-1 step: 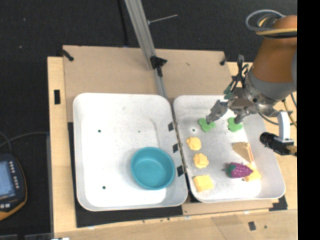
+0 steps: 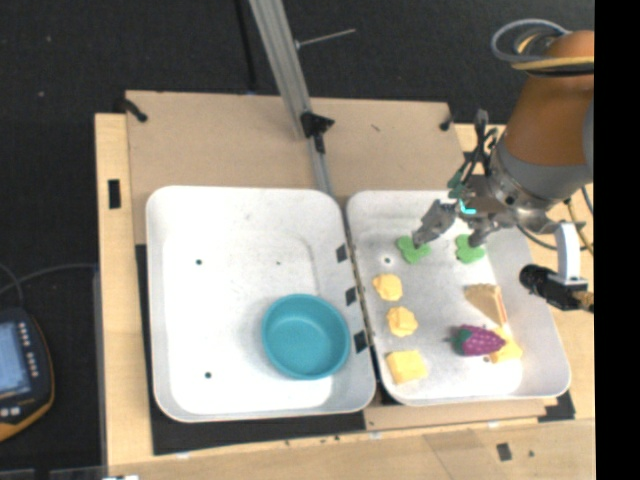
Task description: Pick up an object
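- The gripper (image 2: 441, 248) is spread wide, green-tipped fingers (image 2: 412, 251) down at the right bin (image 2: 520, 388) floor, nothing between them.
- Nearest pick is a yellow chunk (image 2: 388, 288), just below the left fingertip.
- The purple grape toy (image 2: 478, 341) is further down, well apart.

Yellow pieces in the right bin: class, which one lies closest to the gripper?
The top yellow piece, at the head of the column of three by the bin's left wall. It sits just below the gripper; the middle piece and bottom piece lie farther down.
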Available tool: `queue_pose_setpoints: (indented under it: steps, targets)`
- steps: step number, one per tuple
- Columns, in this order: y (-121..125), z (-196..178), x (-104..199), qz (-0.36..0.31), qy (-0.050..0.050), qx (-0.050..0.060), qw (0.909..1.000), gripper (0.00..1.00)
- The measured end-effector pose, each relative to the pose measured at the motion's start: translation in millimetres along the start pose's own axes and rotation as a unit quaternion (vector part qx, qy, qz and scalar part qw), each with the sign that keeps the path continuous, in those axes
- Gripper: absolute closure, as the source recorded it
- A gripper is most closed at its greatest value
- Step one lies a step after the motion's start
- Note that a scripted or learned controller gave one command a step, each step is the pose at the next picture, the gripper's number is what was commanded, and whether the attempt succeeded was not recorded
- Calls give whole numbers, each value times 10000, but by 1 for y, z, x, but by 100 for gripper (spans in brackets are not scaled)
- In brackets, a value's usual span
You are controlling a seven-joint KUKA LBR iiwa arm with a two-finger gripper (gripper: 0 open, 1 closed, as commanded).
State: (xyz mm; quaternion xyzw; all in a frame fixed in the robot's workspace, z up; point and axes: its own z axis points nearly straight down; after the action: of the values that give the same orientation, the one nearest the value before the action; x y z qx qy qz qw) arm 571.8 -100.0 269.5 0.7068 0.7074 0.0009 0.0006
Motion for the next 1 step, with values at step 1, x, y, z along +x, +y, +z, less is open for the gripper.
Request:
queue_pose_setpoints:
  steps: [1]
  targets:
    - [-3, 62, 3, 9, -7, 36, 10000, 0]
